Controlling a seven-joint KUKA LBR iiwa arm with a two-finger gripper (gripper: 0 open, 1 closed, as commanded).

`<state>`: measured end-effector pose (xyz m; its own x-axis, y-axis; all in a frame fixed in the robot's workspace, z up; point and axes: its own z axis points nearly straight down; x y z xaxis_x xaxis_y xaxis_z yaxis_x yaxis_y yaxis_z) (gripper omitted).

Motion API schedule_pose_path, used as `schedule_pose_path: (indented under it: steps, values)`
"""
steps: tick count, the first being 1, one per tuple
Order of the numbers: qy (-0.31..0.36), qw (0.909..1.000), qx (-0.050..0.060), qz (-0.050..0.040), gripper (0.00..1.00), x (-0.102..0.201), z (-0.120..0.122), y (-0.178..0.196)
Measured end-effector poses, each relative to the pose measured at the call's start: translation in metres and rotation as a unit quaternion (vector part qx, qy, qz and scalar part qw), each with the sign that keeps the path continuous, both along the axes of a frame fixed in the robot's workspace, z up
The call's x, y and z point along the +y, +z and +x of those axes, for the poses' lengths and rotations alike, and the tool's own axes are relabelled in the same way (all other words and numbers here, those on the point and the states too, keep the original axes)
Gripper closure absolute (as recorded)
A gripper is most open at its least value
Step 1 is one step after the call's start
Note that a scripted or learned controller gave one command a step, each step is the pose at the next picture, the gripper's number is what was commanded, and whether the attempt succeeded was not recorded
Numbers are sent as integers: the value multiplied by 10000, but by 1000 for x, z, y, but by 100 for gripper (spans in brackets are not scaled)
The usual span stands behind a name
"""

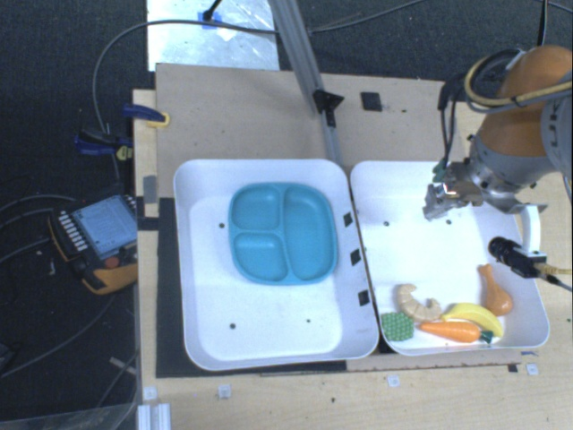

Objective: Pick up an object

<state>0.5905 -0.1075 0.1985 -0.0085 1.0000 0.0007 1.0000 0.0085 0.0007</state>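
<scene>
A grey KUKA arm [524,106] with an orange band reaches in from 3 o'clock, its gripper [440,200] poised over the upper part of the right bin [394,186]; whether the claw is released or clenched cannot be told from this angle, and nothing is seen in it. The toy food lies clustered at the bin's 5 o'clock corner: a carrot [450,331], a banana [474,315] touching it, a tan shrimp-like piece [418,304], a green piece [397,326] and a drumstick [496,291]. The left bin [206,330] holds a blue 3-compartment plate [283,233]. Both bins sit on a tan bench board [233,106] over dark carpet [54,43]. At 9 o'clock, a handheld control pendant [97,238] rests on the floor, with cables and clamps [121,137] nearby.
</scene>
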Motion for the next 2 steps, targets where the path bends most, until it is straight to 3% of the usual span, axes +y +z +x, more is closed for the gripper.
schedule_pose_path:
  steps: [2]
  values:
    - [1,10000,4,5,100,93,-29,8]
